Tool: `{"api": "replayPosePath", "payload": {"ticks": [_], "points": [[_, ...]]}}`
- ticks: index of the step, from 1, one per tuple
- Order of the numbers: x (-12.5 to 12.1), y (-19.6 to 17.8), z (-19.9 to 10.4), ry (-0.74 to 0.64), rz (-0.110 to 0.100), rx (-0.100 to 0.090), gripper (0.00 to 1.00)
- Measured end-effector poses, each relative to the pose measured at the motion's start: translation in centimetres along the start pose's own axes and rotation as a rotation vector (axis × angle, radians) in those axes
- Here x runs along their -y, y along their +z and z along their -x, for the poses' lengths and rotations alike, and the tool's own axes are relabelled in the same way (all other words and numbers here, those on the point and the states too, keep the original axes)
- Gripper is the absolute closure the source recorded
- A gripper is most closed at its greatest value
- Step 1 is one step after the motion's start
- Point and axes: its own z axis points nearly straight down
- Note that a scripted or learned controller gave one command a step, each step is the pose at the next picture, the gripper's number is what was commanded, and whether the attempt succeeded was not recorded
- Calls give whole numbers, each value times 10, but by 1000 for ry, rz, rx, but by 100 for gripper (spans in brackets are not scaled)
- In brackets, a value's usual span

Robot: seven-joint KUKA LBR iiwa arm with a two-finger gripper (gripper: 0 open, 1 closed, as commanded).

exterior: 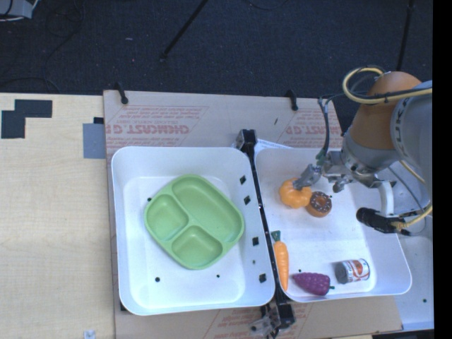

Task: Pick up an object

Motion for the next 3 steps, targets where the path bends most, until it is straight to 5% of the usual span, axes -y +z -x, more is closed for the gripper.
{"api": "replayPosePath", "payload": {"ticks": [1, 3], "points": [[2, -7, 1, 0, -8, 0, 100], [-2, -120, 9, -1, -15, -2, 100]]}}
